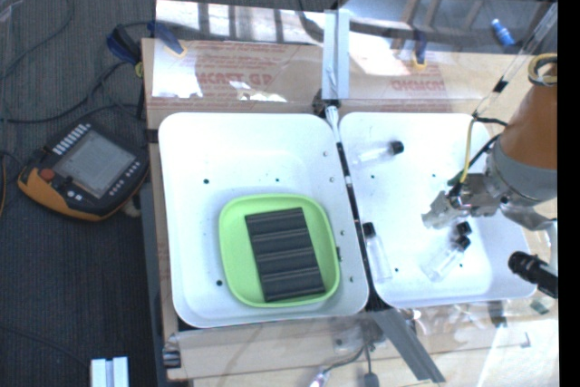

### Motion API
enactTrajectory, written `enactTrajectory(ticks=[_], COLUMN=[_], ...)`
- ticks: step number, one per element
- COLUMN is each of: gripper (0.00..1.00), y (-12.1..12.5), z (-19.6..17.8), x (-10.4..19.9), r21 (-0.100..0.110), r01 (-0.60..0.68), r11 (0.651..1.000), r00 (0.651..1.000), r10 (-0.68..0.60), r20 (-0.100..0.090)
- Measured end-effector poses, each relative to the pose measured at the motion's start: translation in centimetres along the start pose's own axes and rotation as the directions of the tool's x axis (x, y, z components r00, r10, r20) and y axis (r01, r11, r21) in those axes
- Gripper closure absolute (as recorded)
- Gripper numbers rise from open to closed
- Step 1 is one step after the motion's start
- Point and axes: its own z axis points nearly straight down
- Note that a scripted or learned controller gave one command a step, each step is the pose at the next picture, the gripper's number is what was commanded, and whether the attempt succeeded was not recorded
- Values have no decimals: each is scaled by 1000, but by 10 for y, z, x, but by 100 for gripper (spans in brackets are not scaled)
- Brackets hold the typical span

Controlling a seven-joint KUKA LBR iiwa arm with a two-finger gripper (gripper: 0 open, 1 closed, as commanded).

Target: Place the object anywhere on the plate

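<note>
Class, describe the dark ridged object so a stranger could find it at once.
Start at the left white bin. Near its front lies a green plate, and on it rests the dark ridged block. It is the only dark, grooved rectangle in that bin.

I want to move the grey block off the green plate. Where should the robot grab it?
Probably across its narrow width, near the middle, coming straight down. The block lies flat on the plate, long and ribbed, tilted slightly in the view. Its long sides are bare, with plate showing beside each for the fingers.

We see a dark ridged block (285, 255) covering most of the green plate (232, 222). Only its rim stays bare; the white floor of the left bin (245, 160) lies open above it
</note>
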Motion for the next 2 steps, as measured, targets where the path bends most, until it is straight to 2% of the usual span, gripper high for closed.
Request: enactTrajectory(ticks=[1,2], gripper=[0,0], y=[0,0], z=[0,-16], x=[0,6], r21=[0,-1], r01=[0,-22], r11=[1000,1000], r00=[1000,1000], r10=[0,22], r20=[0,-1])
